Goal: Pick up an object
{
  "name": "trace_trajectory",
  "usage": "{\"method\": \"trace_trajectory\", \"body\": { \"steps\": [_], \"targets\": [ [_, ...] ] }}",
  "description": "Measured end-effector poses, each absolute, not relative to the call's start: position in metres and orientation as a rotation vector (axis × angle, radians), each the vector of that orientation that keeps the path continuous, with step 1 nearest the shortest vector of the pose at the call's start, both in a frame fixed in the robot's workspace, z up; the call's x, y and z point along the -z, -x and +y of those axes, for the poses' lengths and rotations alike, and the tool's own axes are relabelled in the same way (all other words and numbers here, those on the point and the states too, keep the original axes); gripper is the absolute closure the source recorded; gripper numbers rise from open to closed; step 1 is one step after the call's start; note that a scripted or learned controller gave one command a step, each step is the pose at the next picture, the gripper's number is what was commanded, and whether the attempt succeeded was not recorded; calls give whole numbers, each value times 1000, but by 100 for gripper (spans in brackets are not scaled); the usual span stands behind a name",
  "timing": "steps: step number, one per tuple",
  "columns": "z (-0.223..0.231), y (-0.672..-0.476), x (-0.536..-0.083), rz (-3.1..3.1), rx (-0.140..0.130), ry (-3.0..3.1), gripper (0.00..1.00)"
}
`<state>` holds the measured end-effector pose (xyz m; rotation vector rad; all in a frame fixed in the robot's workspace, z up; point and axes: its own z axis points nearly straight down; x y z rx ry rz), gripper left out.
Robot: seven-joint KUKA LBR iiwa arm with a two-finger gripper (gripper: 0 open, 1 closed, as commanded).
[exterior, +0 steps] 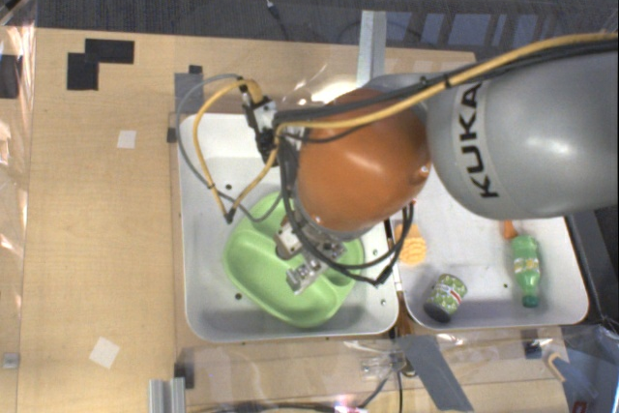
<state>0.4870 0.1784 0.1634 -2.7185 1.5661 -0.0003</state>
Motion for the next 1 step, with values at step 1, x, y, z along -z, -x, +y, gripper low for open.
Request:
{"method": "trace_trajectory", "body": {
  "steps": [1],
  "targets": [
    [235,-529,-98,2229,11,2191,100]
  ]
}}
